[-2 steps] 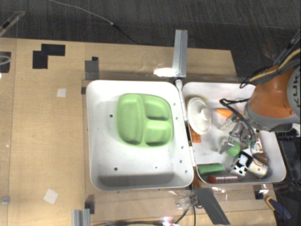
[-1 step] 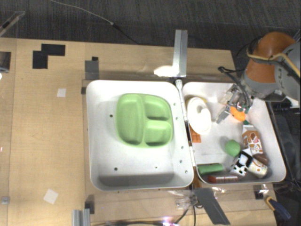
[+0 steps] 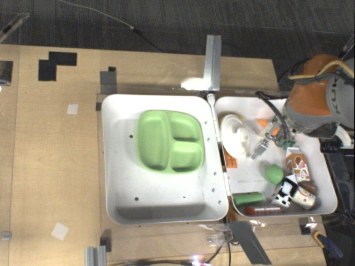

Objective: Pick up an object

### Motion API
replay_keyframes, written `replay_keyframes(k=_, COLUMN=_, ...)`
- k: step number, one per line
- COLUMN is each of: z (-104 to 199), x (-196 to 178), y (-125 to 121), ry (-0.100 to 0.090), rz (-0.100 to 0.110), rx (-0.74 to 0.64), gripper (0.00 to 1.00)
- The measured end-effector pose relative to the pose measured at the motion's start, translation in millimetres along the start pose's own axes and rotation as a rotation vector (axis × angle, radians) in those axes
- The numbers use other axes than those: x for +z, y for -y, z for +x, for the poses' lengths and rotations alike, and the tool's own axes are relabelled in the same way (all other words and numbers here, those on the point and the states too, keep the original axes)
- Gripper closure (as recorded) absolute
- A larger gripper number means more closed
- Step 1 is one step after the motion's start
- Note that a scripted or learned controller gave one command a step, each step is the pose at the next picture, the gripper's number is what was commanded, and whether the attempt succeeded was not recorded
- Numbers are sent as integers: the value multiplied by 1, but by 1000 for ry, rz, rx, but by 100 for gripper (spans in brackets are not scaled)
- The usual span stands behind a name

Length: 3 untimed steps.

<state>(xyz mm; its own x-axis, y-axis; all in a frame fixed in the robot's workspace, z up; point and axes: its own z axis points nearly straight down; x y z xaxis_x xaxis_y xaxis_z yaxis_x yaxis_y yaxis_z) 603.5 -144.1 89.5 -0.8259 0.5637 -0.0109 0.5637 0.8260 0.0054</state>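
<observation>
Pick not done: gripper [image 3: 265, 140] hangs low over right bin [image 3: 328, 201], nothing seen between fingers; open or closed, cannot tell. Candidates: white cup [image 3: 234, 133] at its 9 o'clock, green ball [image 3: 273, 174] at 5 o'clock, marker [image 3: 248, 199] further down. Left bin [image 3: 119, 165] bears green tray [image 3: 169, 141]. Fingertips small, blurred; items at 4 o'clock corner jumbled, unclear.

One fixed camera looks down at a slant (from above the bench [image 3: 50, 165]) on both bins [image 3: 111, 148].

Wooden bench [image 3: 50, 165] with black patches [image 3: 55, 64], metal post [image 3: 213, 62] behind, dark carpet [image 3: 166, 7], thin cable [image 3: 77, 4]
</observation>
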Motion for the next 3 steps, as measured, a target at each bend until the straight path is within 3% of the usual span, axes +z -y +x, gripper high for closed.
replay_keyframes(k=1, z=50, x=-2, y=41, ry=5, rz=-1, rx=-52, gripper=0)
replay_keyframes(k=2, z=50, x=-2, y=40, ry=5, rz=-1, rx=-53, gripper=0)
replay_keyframes(k=3, z=75, x=-3, y=49, ry=11, rz=-2, rx=-132, gripper=0)
